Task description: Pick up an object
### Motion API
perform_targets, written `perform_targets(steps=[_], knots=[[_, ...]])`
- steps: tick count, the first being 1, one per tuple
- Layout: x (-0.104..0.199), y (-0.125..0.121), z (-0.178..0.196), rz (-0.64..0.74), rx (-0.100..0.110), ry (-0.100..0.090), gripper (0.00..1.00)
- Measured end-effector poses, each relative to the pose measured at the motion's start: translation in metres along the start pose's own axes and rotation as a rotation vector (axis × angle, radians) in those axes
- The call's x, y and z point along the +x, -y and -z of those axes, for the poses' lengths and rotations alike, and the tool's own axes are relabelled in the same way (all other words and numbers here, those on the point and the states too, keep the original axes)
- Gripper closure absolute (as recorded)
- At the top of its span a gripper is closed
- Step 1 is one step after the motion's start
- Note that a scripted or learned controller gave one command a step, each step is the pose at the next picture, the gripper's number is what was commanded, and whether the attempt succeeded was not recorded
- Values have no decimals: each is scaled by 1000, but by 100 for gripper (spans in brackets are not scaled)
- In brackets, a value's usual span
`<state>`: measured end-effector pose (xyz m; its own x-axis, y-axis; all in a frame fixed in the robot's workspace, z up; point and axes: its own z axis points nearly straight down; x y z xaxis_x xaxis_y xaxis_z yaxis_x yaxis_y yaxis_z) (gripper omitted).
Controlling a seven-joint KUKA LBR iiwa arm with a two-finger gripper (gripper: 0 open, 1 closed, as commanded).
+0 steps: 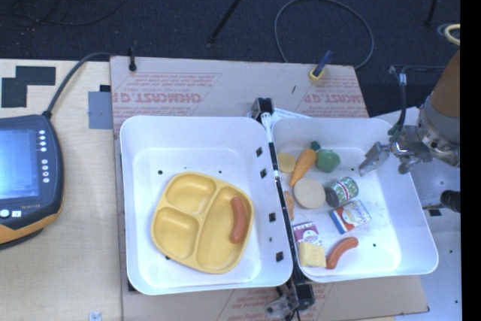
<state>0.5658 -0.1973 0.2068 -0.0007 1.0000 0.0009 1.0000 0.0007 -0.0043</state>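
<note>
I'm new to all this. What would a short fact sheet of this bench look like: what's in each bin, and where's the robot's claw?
left bin: yellow divided plate with a sausage in its right compartment
right bin: carrot, green vegetable, round bun, can, small carton, second sausage, cheese wedge
gripper: above the right bin's upper right, holding nothing

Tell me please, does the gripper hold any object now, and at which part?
Nothing is held. The gripper hangs over the right bin's upper right part with nothing between its fingers, apart from the small can.
</note>
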Motion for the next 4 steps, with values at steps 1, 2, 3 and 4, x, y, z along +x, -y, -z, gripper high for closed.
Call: perform_targets(steps=[1, 2, 3, 4], knots=[[36, -25, -122, 1, 4, -2, 0], [33, -25, -109, -2, 6, -3, 100], [33, -25, -110, -3, 6, -2, 0], [55, 10, -120, -5, -6, 2, 0]])
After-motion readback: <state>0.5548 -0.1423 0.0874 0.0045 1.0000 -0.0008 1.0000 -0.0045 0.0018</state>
